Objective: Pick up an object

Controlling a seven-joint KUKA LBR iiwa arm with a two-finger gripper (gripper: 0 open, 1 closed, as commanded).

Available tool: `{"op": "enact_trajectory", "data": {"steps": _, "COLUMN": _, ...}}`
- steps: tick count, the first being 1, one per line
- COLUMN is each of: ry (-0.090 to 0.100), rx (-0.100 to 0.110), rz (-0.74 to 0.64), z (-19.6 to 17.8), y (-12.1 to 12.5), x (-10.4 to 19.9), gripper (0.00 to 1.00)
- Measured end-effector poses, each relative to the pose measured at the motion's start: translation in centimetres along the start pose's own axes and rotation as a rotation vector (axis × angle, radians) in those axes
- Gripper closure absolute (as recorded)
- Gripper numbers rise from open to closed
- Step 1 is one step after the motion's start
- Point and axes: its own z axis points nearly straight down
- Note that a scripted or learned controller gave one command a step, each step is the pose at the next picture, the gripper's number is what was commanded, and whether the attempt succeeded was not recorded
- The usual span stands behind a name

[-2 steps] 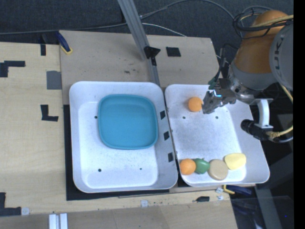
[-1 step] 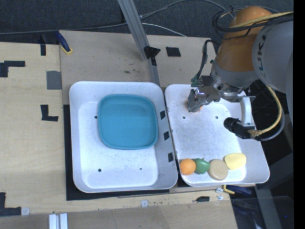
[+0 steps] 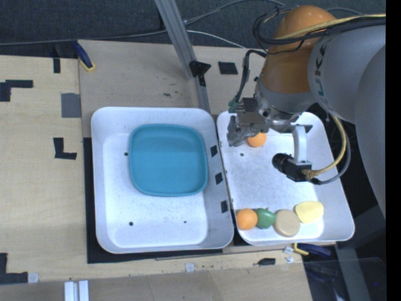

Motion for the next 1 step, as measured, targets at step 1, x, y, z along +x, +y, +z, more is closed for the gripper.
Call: {"op": "enact_trajectory", "data": {"steps": 1, "ry": 0.000, "rx": 0.001, "rz": 0.000, "z": 1.86, "y": -0.13, "x": 5.31, "gripper": 1.00}}
